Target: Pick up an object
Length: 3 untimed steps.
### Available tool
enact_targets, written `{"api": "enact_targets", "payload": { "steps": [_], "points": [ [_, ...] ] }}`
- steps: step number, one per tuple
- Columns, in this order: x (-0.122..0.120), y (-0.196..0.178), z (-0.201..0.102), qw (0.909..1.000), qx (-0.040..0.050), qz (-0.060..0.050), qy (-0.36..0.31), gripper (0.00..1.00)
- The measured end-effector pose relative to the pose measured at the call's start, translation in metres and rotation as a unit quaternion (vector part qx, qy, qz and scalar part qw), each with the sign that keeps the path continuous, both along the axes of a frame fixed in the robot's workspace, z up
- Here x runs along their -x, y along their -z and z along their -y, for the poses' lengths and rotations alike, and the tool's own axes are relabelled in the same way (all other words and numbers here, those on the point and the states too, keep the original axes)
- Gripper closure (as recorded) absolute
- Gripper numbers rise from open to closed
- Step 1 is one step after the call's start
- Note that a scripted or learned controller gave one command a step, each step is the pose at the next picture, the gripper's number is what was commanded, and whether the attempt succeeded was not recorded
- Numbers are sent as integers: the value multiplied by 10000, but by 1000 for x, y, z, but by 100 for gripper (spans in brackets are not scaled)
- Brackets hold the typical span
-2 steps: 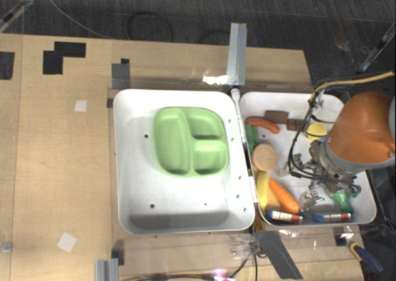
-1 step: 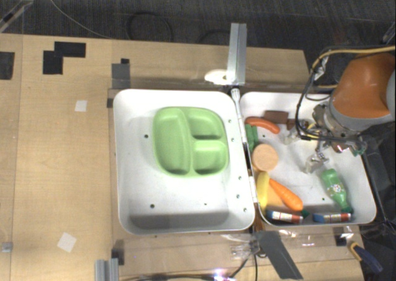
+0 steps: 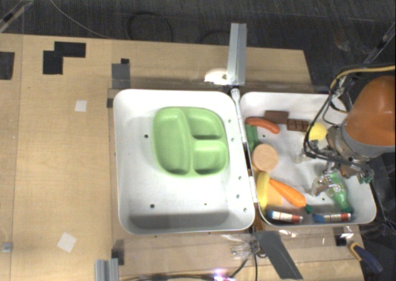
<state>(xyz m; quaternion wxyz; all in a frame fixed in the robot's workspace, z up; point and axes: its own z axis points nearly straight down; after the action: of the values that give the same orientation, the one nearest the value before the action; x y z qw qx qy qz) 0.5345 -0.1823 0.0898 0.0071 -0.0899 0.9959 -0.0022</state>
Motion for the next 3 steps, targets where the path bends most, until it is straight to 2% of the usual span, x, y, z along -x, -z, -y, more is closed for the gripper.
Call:
{"api": "enact_targets", "payload": {
  "steps": [1,2,3],
  "points": [
    [14,0,23,9997,-6,6,263,0],
    [29,-1,-72,9987,0,27,-516,0],
    [24,-52,-22,9999,3,-13,-147,0]
  ]
}}
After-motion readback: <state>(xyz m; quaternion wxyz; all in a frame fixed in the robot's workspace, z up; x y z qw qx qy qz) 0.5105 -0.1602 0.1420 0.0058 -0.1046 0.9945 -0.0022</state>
